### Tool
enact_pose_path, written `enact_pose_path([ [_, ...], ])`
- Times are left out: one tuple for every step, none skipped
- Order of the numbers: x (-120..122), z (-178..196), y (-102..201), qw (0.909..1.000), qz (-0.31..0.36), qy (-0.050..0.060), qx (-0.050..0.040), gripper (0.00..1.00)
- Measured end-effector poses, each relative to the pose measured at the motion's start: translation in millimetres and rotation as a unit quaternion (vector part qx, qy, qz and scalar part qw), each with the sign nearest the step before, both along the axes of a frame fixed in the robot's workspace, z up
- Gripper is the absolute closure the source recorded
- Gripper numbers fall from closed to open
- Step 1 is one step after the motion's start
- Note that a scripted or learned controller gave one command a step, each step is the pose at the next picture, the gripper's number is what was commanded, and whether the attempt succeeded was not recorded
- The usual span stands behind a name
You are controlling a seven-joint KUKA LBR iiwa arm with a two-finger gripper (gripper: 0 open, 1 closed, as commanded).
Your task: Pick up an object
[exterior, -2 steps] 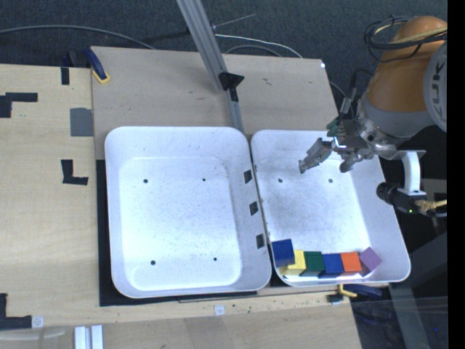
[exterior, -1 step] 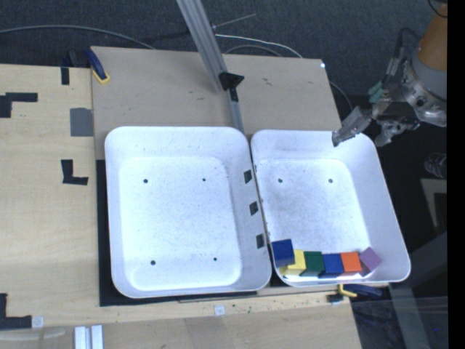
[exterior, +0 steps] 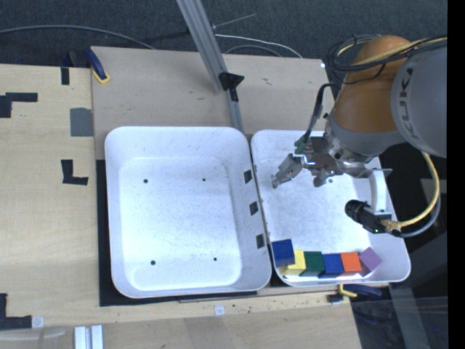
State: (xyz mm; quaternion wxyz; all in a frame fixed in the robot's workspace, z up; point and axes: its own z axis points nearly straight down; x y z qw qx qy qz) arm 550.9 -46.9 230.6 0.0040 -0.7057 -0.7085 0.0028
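Gripper (exterior: 303, 171) above the right bin (exterior: 287, 145), fingers spread apart, nothing between them.
Coloured blocks (exterior: 323, 262) lie in a row along the bin's near edge, well apart from it.

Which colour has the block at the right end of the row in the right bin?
Purple: the small tilted purple block, seen in the camera view.

One fixed camera looks down from above at a slant on the desk (exterior: 167, 86), taking in both white bins (exterior: 182, 209) side by side at moderate distance. The arm (exterior: 385, 93) enters from the frame's right.
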Motion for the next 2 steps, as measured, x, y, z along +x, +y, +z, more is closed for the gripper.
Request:
enact_pose_path([
  [1,112,107,1.0,0.003,-0.008,0.0009,0.0],
  [-61,-43,80,1.0,-0.002,0.001,-0.0016,0.0],
])
